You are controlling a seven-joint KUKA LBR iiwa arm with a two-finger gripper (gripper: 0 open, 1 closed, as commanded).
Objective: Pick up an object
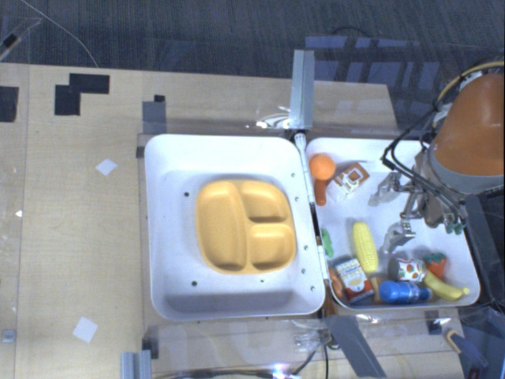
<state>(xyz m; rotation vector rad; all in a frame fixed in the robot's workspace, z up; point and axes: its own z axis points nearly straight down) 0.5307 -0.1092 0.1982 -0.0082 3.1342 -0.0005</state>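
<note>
My gripper (392, 213) hangs over the right bin (371, 152), reaching in from the right. Its two metal fingers (385, 191) stand apart, open, with only white bin floor between them. A yellow corn cob (364, 245) lies just left of the nearer finger. A small round can (410, 271) sits just below the gripper. Further left lie an orange carrot-like piece (319, 170) and a small brown-and-white carton (351, 178). Along the bin's front edge are a red packet (350, 279), a blue bottle (404, 292) and a banana (447, 290).
The left bin (170, 290) holds a yellow divided tray (243, 225). A small green item (327, 244) lies by the wall between the bins. A red-and-green piece (436, 264) sits near the banana. The arm's orange band (473, 129) overhangs the right bin's far right.
</note>
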